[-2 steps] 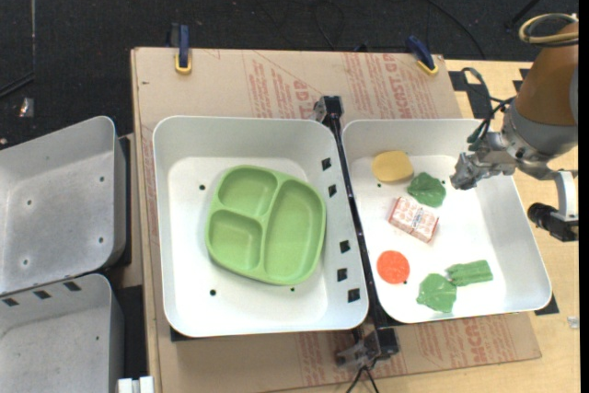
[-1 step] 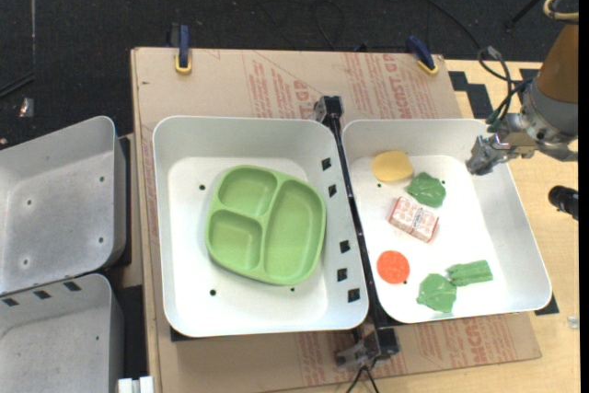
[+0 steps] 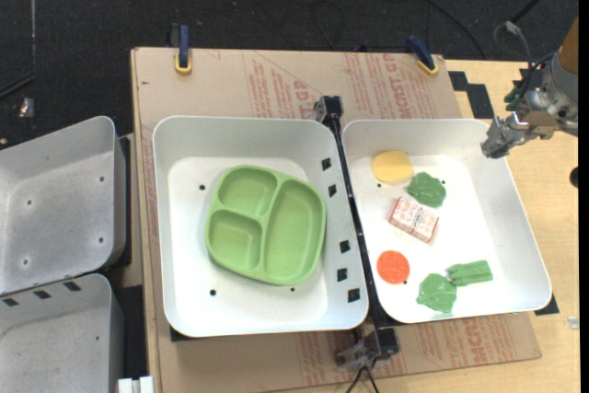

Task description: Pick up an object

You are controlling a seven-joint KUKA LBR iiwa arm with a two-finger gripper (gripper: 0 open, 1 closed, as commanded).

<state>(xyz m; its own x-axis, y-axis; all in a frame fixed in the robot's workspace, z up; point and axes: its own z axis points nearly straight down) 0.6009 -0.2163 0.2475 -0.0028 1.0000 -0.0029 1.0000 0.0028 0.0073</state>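
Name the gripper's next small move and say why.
Probably shift the gripper inward over the right bin toward the yellow piece. The gripper sits at the bin's upper right edge with nothing between its fingers, while the yellow piece lies apart from the other items.

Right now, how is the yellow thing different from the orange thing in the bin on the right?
The yellow piece is pale yellow and oval; the orange piece is bright orange-red and round. The yellow piece looks a bit bigger than the orange piece. The yellow piece lies at the far end of the right bin, the orange piece nearer the front. Both are small, lie flat, and sit near the bin's left wall.
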